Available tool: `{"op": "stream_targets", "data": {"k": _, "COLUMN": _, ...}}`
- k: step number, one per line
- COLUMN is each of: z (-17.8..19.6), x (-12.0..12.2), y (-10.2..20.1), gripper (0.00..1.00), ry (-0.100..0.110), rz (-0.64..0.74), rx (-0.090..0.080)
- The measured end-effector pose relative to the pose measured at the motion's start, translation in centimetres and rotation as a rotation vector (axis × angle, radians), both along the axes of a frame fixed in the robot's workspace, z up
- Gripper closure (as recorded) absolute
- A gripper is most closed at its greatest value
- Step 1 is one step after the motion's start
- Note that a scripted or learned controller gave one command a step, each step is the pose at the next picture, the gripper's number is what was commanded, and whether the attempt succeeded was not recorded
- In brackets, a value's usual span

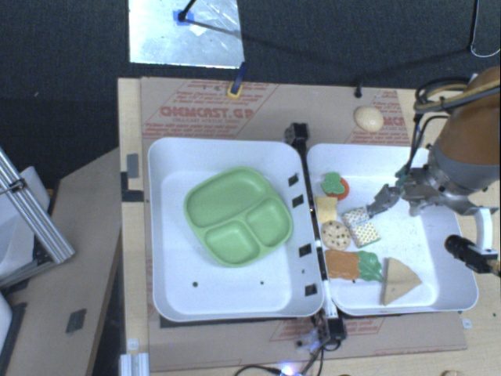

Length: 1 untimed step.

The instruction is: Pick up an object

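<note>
The gripper [381, 203] hung low over the right bin [450, 284], beside a speckled cracker square [362, 226]; I couldn't tell its grip. Nearby lay a round cookie [335, 234] and a tan wedge [399, 280]. The left bin [168, 288] held a glossy green tray [237, 215].

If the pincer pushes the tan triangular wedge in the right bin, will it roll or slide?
The tan triangular wedge lies flat, so it would probably slide, not roll. It looks stiff and likely light. It sits near the right white bin's front wall, which may stop it.
</note>
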<state>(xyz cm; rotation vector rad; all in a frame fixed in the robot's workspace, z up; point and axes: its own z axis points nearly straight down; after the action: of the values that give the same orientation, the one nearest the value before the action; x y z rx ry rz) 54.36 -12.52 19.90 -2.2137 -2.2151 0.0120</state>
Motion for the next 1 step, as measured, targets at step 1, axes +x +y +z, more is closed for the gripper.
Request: {"op": "stream_targets", "data": {"k": 1, "z": 0.70, "x": 0.30, "y": 0.02, "gripper": 0.00, "ry": -0.014, "rz": 0.003, "rx": -0.002}}
